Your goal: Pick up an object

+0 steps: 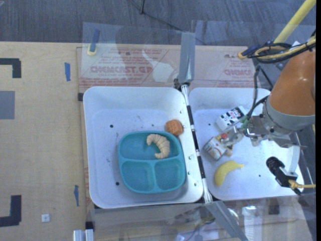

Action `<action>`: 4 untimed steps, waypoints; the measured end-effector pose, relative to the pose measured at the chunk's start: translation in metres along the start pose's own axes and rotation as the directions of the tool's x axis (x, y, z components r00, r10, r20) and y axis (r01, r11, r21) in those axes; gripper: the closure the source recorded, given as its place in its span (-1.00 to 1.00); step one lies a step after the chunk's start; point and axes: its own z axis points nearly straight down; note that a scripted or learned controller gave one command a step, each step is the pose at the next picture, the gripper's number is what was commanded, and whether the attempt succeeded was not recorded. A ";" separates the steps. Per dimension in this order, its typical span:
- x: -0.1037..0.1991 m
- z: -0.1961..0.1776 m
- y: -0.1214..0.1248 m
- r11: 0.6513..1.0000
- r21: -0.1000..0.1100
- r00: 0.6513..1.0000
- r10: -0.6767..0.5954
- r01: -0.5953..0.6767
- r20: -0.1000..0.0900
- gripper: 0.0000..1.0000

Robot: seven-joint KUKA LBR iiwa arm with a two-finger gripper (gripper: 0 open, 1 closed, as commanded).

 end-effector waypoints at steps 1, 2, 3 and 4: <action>-0.011 0.092 0.052 0.990 -0.004 0.990 -0.139 0.139 0.001 -1.00; -0.021 0.105 0.020 0.994 -0.012 0.995 -0.104 0.104 0.002 -1.00; -0.026 0.089 0.023 0.995 -0.025 0.995 -0.096 0.097 0.007 1.00; -0.026 0.093 0.021 0.995 -0.019 0.995 -0.097 0.097 0.006 -1.00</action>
